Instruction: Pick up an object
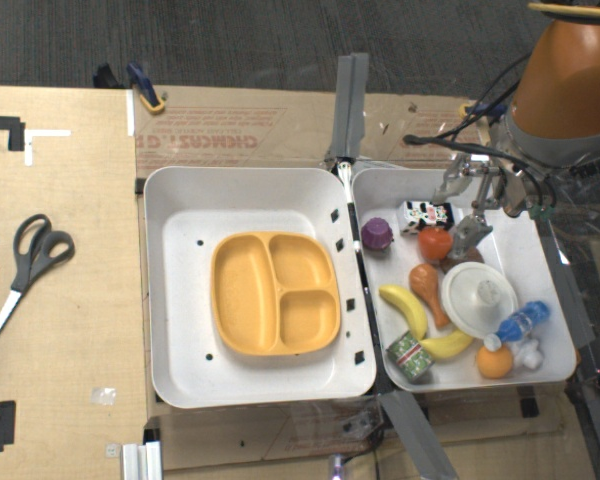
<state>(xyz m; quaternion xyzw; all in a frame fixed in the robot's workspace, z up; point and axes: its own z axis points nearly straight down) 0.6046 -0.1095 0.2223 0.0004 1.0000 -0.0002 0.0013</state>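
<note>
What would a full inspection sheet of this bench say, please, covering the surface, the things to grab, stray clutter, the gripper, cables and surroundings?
Surface: wooden bench with cardboard under two white bins.
Job's things: right bin holds two bananas, a red tomato, an orange, a purple item, a white lid, a water bottle and a green can. Left bin holds a yellow divided plate.
Clutter: scissors on the bench.
Gripper: gripper low over the right bin near the tomato.
Cables: dark cables near the wrist.
Surroundings: dark floor beyond.

Arm (570, 68) cut off at top-right edge; pincer (477, 218) fingertips too cluttered to tell.
</note>
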